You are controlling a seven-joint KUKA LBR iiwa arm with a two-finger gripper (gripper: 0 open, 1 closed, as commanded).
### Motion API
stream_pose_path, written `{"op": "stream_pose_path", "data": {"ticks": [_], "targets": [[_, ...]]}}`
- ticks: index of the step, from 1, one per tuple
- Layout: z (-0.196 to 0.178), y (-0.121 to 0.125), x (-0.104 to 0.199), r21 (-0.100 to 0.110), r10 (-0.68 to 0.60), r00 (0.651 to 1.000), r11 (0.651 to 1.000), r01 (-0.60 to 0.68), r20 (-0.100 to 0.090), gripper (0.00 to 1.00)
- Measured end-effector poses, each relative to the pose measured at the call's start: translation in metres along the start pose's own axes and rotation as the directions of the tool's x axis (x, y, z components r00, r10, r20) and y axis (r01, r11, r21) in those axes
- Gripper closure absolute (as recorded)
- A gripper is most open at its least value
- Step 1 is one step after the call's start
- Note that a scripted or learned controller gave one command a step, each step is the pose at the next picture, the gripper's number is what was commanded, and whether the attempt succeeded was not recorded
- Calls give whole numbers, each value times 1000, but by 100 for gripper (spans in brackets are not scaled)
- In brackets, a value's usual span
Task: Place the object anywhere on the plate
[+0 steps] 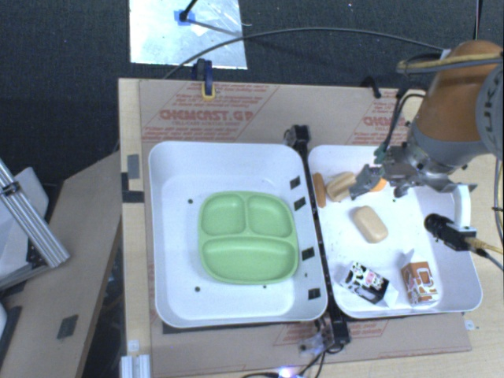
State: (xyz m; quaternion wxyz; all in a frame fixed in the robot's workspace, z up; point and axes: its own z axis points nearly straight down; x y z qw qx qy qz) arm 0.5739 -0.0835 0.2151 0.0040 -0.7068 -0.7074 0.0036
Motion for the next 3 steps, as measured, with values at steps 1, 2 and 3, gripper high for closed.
{"op": "stream_pose_path", "data": {"ticks": [1, 2, 3], "targets": [[-6, 3, 0, -12, -2, 1000, 1000, 2, 1, 0], [35, 6, 1, -10, 0, 1000, 1000, 0, 0, 0], [97, 9, 1, -9, 0, 1000, 1000, 0, 0, 0]]}}
